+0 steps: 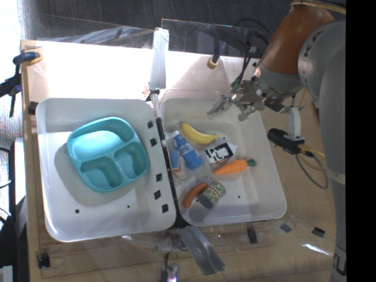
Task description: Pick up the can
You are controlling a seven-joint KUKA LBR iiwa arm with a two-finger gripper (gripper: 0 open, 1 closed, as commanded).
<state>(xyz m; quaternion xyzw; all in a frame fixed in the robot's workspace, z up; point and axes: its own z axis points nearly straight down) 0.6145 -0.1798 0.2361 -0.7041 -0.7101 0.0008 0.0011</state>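
The can point(212, 193) lies on its side near the front of the right bin point(265, 184), with a green label and a dark end facing the front. It touches an orange-red sausage point(193, 194) on its left. My gripper point(230, 108) hangs over the bin's back edge, well behind the can, open, with nothing between its fingers.
Also in the right bin are a banana point(198, 135), a blue and white bottle point(187, 151), a black and white box point(220, 153) and a carrot point(231, 167). The left bin point(53, 210) holds a teal divided plate point(107, 153). A black-clipped divider point(161, 168) runs between the bins.
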